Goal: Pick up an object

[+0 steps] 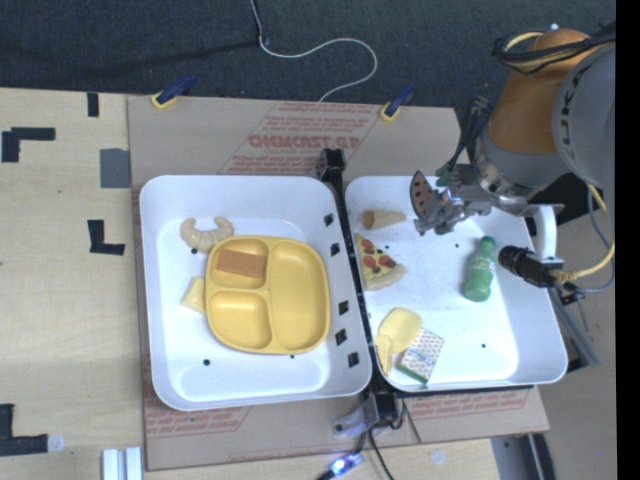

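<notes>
Taking the green plastic bottle (pixel 479 270) in the right white bin (pixel 500 363) as landmark: nearest the camera, below and left of it, lie a yellow wedge (pixel 396 330) and a patterned packet (pixel 421 354). The bottle's long axis runs nearly upright in view. Just above and left of it hangs the gripper (pixel 437 208); its state cannot be told, though a dark red-speckled slice (pixel 424 196) sits at it. Beyond, the cardboard's red lettering (pixel 297 140) is illegible.

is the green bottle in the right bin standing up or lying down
Lying down. The green bottle shows its full side on the right bin's floor, white cap toward the far edge, beside the hand.
</notes>
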You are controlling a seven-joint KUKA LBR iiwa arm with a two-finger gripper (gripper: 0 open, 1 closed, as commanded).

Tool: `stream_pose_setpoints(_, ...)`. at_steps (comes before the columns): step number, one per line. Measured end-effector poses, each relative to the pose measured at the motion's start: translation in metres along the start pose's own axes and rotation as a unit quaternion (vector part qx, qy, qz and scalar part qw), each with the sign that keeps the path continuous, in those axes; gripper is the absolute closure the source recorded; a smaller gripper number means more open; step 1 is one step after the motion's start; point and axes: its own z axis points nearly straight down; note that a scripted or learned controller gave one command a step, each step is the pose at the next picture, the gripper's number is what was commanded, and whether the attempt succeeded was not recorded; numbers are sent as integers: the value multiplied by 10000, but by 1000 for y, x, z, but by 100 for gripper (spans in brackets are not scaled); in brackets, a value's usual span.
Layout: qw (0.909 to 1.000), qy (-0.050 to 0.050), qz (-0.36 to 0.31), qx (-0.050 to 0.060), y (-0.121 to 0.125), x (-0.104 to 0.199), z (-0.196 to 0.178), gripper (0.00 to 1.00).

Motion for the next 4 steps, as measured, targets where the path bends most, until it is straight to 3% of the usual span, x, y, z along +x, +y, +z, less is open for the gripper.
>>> stream_pose_setpoints(1, 10000, -2, 0, -16, 54, 27, -5, 100)
stream_pose_setpoints(3, 10000, -4, 21, -3, 76, 47, -21, 100)
stream_pose_setpoints(4, 10000, -10, 21, 10, 73, 56, -9, 100)
